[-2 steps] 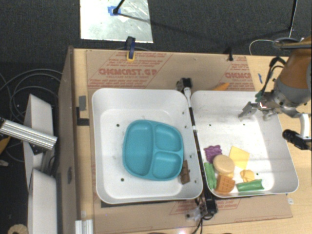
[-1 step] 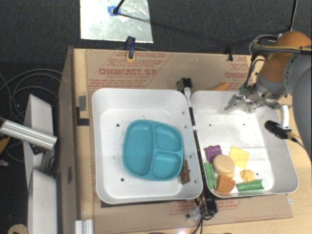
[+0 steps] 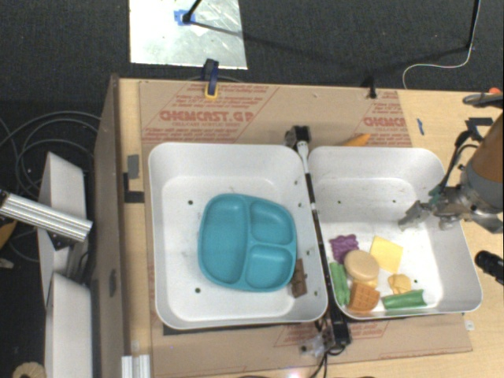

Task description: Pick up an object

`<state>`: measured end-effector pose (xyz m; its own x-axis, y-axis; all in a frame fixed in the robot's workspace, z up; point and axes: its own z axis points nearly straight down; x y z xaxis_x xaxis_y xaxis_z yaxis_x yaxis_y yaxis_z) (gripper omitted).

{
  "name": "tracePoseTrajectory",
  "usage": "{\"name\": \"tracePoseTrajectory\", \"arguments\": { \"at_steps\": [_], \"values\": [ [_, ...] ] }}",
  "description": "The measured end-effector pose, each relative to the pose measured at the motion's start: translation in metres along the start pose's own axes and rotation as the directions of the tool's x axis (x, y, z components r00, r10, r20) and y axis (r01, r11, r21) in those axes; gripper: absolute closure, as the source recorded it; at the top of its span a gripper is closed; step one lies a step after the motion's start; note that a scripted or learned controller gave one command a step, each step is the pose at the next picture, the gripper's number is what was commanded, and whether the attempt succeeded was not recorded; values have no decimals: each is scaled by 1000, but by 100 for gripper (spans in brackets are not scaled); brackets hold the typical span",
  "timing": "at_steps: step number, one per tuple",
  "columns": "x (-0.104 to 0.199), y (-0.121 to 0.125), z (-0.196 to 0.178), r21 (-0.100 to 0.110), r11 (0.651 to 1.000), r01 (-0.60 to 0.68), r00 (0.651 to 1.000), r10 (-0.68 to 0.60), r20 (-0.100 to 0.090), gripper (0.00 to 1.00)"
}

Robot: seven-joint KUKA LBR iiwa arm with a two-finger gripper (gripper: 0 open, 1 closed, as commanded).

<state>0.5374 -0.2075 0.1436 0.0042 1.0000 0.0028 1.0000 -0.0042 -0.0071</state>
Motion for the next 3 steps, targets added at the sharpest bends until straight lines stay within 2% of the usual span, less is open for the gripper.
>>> {"name": "tracePoseTrajectory", "arguments": {
  "at_steps": [1,2,3],
  "values": [
    [29,84,59,-15,1000,13,1000,-13,5,0],
    [1,134,-31,-17,1000,11,1000,-10,7,0],
    [2,99,62,-5,1000,5,1000,-5,2,0]
  ]
}}
